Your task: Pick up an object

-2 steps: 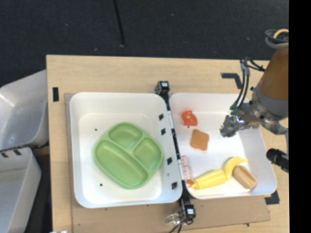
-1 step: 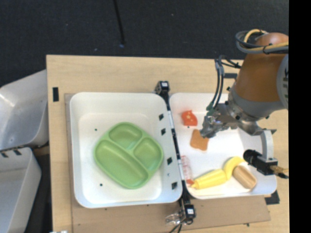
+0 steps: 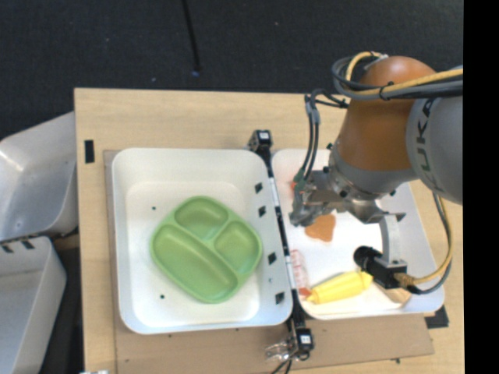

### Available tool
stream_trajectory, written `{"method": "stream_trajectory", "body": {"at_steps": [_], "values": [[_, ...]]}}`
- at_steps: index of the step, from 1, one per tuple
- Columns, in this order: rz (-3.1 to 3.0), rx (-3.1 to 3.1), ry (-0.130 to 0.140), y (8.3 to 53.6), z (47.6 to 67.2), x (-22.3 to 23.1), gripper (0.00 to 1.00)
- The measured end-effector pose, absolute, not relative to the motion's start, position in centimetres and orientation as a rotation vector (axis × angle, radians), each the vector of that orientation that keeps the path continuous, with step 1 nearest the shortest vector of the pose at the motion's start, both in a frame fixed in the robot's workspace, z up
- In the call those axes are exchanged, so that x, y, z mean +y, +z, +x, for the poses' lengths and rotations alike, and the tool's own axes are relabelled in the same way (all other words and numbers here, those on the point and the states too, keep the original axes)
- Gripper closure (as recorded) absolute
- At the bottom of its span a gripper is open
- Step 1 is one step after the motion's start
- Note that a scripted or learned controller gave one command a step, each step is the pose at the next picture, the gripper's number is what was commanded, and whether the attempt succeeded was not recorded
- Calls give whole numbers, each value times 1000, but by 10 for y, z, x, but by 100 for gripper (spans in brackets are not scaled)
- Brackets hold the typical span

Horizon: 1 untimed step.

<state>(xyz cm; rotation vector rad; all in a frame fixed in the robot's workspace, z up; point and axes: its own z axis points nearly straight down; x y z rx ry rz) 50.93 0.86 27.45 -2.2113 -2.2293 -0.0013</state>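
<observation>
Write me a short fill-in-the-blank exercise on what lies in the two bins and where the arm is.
1. The green divided plate lies in the ____ bin of the view.
2. The green divided plate has ____ compartments.
3. The yellow object lies in the ____ bin, near its front edge.
4. The gripper is above the right bin, next to a small ____ object.

Missing words: left; three; right; orange

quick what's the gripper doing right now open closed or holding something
Gripper: low in the right bin, just above the orange piece; open or shut cannot be told.
</observation>
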Motion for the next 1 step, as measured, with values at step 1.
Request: {"method": "stream_trajectory", "body": {"at_steps": [1], "values": [[-2214, -2226, 2, 255, 512, 55, 100]]}}
